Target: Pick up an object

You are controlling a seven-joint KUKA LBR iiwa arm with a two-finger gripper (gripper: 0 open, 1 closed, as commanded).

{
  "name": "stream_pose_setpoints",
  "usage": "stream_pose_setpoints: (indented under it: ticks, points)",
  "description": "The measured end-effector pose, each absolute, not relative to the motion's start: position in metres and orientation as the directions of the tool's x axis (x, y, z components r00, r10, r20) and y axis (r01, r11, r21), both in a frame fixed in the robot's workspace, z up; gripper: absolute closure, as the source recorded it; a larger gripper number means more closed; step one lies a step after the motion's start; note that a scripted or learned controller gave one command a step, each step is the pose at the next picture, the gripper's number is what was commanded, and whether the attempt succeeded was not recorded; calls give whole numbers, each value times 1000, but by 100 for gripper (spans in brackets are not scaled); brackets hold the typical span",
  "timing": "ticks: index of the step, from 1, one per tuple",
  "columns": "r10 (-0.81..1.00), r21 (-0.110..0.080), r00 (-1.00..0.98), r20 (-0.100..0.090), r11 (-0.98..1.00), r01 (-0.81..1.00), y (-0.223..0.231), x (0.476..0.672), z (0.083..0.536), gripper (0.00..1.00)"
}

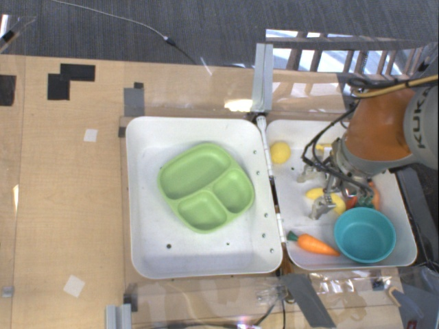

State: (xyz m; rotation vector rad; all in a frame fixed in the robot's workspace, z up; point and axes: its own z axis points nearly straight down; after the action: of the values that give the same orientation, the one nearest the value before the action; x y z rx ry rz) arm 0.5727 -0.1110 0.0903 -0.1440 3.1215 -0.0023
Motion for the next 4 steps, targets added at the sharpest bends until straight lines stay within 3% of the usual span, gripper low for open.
stream_pose_setpoints:
  ticks: [1, 2, 4]
  points:
    - [-149, -6, -989, -15, 989, -149, -160, 501, 91, 0]
    - [-15, 0, -1000, -16, 1000, -15, -144, 619, 89, 0]
    - [7, -3, -1000, -17, 1000, 7, -149, 492, 91, 0]
